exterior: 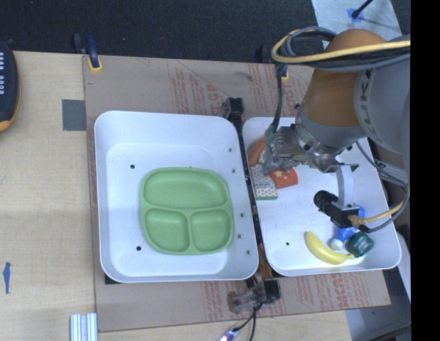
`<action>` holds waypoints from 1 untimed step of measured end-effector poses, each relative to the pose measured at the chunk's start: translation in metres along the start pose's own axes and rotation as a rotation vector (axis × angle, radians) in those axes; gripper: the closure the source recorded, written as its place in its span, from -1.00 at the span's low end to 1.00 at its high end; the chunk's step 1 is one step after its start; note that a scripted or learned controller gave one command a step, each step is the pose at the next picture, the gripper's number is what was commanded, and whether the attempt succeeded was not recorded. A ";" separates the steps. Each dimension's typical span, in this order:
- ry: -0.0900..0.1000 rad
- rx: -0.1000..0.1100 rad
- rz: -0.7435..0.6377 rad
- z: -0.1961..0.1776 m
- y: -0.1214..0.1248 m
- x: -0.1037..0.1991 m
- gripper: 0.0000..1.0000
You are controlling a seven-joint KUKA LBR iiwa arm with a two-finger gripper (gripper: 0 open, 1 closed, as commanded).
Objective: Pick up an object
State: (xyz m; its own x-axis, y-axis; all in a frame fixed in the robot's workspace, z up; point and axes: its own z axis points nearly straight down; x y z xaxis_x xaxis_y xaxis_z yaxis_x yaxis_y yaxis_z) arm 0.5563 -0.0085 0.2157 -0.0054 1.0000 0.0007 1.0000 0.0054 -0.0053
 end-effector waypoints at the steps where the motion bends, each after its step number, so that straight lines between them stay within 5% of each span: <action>1: -0.002 -0.002 0.001 0.024 0.036 0.016 1.00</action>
State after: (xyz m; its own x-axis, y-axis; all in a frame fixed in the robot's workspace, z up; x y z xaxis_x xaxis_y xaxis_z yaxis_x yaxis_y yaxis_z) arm 0.5920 0.0075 0.1914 -0.0048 1.0000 -0.0009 1.0000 0.0048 -0.0035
